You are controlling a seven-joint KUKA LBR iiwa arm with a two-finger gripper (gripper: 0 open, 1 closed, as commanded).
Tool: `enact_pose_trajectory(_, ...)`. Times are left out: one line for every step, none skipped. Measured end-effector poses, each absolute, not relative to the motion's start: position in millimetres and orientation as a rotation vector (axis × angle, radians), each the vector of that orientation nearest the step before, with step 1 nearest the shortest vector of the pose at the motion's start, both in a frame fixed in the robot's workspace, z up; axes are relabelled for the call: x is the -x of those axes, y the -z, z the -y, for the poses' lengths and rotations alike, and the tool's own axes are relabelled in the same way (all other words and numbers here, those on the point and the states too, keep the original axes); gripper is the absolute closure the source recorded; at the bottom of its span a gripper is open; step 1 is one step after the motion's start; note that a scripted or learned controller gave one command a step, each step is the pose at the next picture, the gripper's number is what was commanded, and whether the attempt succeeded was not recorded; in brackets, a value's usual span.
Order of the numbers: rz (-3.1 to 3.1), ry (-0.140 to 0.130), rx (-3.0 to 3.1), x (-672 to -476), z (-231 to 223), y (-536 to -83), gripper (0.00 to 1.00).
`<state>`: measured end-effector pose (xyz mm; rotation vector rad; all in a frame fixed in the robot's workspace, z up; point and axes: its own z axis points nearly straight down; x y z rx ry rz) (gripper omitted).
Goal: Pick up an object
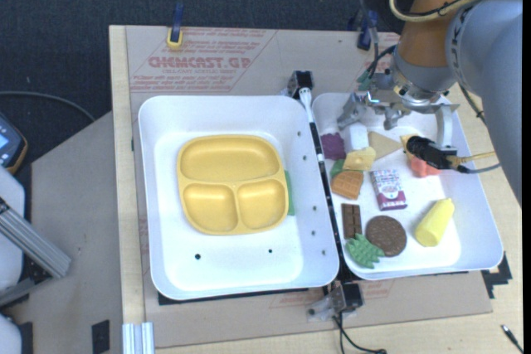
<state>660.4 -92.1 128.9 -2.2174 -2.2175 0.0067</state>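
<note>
Hovering over far end of right shallow white plastic bin (485,249): grey two-finger gripper (362,113), finger spread impossible to tell. Sitting beside it: small purple block (333,146), pale yellow wedge (383,143).

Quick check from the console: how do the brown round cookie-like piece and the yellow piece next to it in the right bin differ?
The brown round piece is dark and disc-shaped, lying flat; the yellow piece is bright and elongated, lying at a slant. The brown one sits nearer the bin's front edge beside a green leafy piece; the yellow one lies further right. Both rest in the right bin, apart from the gripper.
</note>
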Motion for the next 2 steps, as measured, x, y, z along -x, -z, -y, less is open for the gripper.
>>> enact_pose_trajectory(2.228, 0.003, 2.225, -663.1, 92.6, -87.5, 0.0)
enact_pose_trajectory(2.224, 0.003, 2.224, -661.9, 91.8, -96.3, 1.0)
